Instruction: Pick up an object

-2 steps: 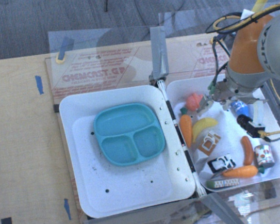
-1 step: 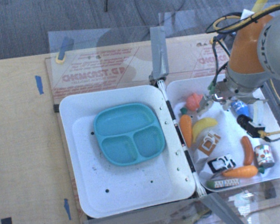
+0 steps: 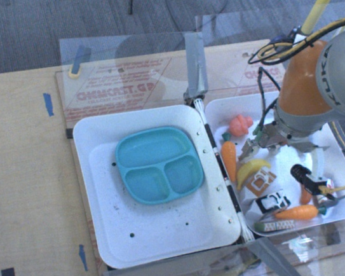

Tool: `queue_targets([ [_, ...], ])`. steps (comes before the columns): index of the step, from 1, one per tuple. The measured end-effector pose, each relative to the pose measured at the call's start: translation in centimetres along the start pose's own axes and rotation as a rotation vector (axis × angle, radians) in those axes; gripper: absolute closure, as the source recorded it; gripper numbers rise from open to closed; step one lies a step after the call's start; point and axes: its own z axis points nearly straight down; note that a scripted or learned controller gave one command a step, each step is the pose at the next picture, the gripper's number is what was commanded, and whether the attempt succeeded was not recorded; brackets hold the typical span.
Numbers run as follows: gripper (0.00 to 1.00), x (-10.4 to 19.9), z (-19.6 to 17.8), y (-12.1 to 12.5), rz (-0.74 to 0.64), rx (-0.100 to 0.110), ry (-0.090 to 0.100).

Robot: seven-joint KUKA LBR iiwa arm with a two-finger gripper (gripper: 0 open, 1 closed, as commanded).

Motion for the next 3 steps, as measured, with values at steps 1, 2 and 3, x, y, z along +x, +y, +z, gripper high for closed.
queue_targets([
  [1,0.0,-3.6,0.2,5.1,0.02,0.011,0.001],
  [2,0.0,-8.0,-6.0,8.1,-0.041,0.004,-0.001],
  [3,0.0,-11.7,-0.4,5.8,-0.118,0.007,0.008],
])
